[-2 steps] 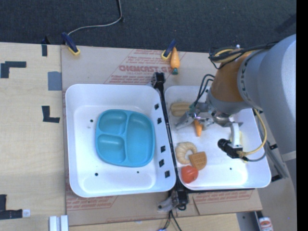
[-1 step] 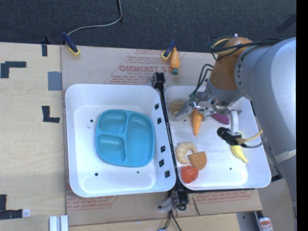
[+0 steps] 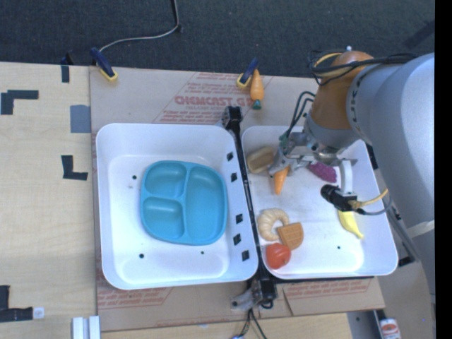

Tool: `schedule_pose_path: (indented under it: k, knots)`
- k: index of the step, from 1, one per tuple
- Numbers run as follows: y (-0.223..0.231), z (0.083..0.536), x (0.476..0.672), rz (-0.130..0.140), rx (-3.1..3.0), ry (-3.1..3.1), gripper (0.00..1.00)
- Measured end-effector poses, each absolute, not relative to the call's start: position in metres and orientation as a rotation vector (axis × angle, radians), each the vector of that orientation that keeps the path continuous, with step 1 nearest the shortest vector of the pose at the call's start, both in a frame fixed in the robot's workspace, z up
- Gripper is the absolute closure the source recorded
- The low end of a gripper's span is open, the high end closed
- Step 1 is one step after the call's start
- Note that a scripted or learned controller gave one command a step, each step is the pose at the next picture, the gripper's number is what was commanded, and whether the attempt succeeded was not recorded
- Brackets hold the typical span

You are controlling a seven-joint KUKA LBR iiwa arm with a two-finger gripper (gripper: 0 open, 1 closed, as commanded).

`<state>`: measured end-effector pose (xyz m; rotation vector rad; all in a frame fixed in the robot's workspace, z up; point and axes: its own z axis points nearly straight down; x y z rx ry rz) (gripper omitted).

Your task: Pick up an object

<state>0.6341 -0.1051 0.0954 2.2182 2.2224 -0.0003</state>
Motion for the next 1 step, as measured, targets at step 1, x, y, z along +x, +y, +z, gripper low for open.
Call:
schedule_pose_path:
  k: [1]
  knots:
    - [-0.0678,0.185,0.5937,0.002,2.218,2.225,1.0]
